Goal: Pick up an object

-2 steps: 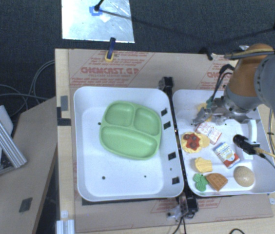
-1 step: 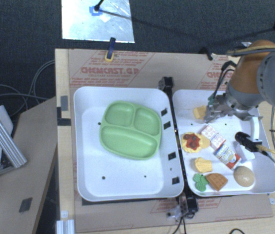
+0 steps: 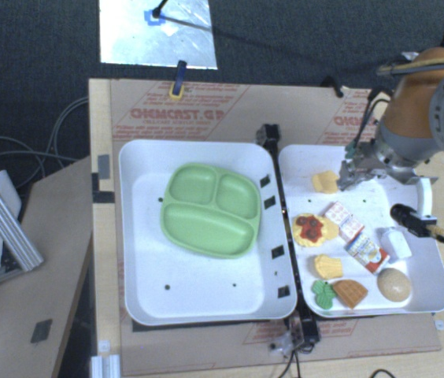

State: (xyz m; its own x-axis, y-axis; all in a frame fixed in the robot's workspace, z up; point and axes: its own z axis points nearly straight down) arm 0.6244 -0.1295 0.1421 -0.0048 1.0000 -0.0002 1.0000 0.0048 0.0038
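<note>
A dark carpeted floor [image 3: 33, 46] surrounds a bench topped with brown board [image 3: 206, 109] printed in red lettering; a shiny foil sheet [image 3: 157, 22] lies on the floor beyond the far edge, and loose cables run at the left. On the board two shallow white bins sit side by side, their inner walls touching along a black clipped seam. The left bin [image 3: 147, 282] holds a green divided plate [image 3: 210, 209], tilted slightly, with bare white floor all around it, widest along the near side. The right bin [image 3: 427, 290] is more crowded: toy foods cluster along its left and near parts, leaving open floor toward the far right corner. The grey arm [image 3: 434, 109] reaches in from the right, its gripper [image 3: 348, 173] low over the far left part of this bin, just beside a yellow food piece [image 3: 325, 182]; whether the fingers are spread or closed cannot be told, and nothing is seen between them. Nearer lie a small pizza [image 3: 312, 229], two small cartons [image 3: 342, 219], a yellow chunk [image 3: 328, 267], a waffle-like wedge [image 3: 349, 293], a green piece [image 3: 323, 294] and a tan egg [image 3: 394, 283].
</note>
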